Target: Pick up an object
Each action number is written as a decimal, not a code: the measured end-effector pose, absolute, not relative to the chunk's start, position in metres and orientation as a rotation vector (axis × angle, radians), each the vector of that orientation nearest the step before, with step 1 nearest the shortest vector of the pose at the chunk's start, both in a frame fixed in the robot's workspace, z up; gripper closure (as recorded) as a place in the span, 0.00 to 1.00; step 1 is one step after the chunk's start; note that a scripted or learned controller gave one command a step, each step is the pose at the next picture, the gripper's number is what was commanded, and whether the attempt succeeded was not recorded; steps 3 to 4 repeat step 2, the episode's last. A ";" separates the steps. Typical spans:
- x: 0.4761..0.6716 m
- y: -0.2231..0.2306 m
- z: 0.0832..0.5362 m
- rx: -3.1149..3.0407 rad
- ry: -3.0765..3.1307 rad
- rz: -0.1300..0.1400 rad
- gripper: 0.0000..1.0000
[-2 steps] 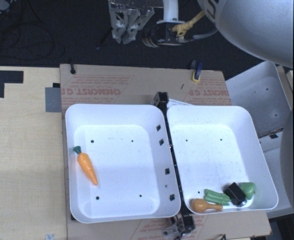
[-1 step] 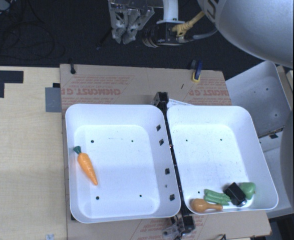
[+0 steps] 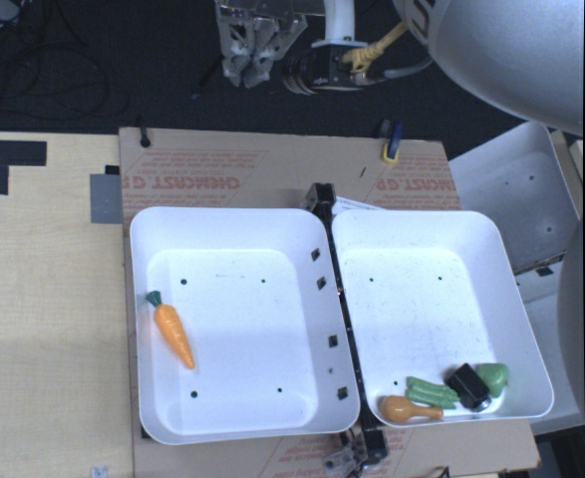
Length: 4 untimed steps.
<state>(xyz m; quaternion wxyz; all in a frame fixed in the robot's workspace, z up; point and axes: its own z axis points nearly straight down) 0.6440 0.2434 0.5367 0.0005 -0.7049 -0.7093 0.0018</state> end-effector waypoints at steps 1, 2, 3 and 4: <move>0.644 0.243 0.537 -2.214 -2.228 0.006 1.00; 0.644 0.244 0.537 -2.213 -2.228 0.006 1.00; 0.644 0.244 0.537 -2.213 -2.228 0.006 1.00; 0.644 0.244 0.537 -2.213 -2.228 0.006 1.00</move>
